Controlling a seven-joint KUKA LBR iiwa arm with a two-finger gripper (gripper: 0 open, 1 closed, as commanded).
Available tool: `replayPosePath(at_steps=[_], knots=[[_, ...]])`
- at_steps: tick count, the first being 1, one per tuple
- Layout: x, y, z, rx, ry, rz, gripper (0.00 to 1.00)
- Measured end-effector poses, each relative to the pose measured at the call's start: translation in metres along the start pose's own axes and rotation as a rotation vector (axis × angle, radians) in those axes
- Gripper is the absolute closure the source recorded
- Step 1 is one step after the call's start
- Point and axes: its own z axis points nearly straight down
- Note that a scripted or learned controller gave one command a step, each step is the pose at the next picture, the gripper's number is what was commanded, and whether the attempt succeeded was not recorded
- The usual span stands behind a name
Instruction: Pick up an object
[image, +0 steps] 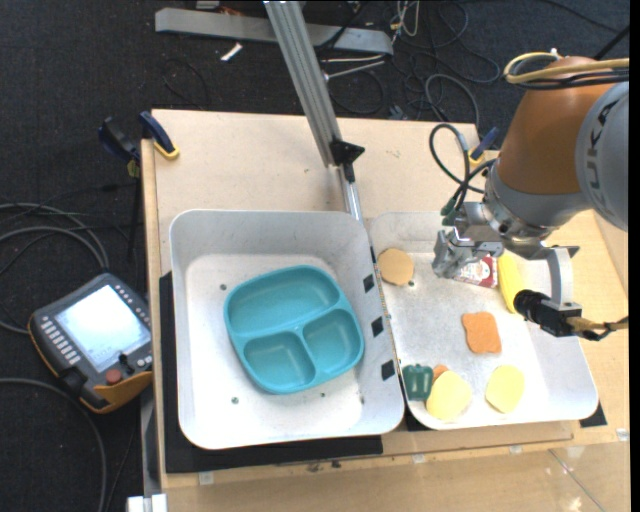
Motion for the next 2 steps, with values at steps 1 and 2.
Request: replayPosePath(at_steps=[1,2], knots=[[0.053,-0.010,0.012,0.001,0.000,0.001,1.00],[0.103,-0.022,0.012,0.000,0.000,0.001,1.00]])
